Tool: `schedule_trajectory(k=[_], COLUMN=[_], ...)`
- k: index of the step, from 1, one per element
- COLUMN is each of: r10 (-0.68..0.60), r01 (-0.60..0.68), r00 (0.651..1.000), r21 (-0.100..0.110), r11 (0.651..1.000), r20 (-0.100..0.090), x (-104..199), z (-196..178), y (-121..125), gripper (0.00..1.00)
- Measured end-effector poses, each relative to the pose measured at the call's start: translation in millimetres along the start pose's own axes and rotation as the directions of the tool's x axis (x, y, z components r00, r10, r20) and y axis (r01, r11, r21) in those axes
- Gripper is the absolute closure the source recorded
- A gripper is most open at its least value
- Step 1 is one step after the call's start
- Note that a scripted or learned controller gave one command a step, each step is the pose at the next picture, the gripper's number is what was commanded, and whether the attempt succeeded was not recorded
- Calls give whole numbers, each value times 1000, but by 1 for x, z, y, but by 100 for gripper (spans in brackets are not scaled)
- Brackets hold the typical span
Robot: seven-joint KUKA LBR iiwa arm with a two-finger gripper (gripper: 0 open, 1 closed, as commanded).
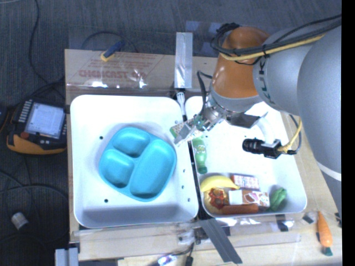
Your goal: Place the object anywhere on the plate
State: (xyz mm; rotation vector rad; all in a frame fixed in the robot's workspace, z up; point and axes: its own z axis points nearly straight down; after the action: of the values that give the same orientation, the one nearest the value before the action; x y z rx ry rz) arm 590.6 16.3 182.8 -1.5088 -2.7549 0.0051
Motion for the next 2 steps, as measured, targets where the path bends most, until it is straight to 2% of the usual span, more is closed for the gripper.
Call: schedule_trajectory(k=[1, 2], r10=[0, 0], r01=[0, 0], r00=[1000, 1000], r21=[0, 0], r11=[1000, 1000], r20=[0, -2], x=[0, 0], z=[0, -9], y=[0, 0], gripper=[0, 100])
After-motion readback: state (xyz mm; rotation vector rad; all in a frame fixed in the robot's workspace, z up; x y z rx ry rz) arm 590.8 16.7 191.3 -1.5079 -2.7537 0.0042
